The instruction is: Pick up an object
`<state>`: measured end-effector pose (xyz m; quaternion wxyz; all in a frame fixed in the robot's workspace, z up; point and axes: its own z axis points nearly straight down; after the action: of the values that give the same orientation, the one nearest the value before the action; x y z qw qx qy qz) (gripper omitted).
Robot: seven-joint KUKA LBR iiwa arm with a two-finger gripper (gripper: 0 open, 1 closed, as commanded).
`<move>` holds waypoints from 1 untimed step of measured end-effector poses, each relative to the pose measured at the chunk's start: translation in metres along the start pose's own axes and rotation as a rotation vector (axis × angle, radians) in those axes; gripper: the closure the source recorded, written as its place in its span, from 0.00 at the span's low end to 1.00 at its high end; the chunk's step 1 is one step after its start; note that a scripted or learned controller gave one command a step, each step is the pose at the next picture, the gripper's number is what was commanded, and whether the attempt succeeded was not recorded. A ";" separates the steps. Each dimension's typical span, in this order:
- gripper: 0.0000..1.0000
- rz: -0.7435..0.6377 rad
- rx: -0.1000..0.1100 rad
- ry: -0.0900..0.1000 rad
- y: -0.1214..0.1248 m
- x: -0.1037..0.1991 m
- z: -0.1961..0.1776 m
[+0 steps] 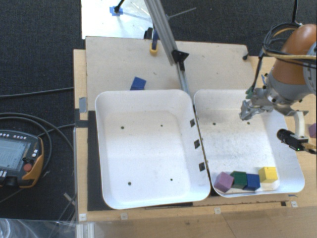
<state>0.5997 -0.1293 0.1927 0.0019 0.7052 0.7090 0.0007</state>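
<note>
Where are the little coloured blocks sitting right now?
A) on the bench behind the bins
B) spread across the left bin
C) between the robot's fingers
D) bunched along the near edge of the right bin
D: the purple block, green block, blue block and yellow block lie together at the near edge of the right bin, well below the gripper.

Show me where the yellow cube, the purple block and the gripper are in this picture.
yellow cube (268,174): camera view, on its top face.
purple block (224,181): camera view, on its upper face.
gripper (246,114): camera view, at its tips, over the right bin.
</note>
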 end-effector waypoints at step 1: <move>1.00 -0.004 -0.005 0.002 0.006 0.036 -0.060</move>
<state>0.6051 -0.0931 0.2522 0.0032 0.7037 0.7105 0.0032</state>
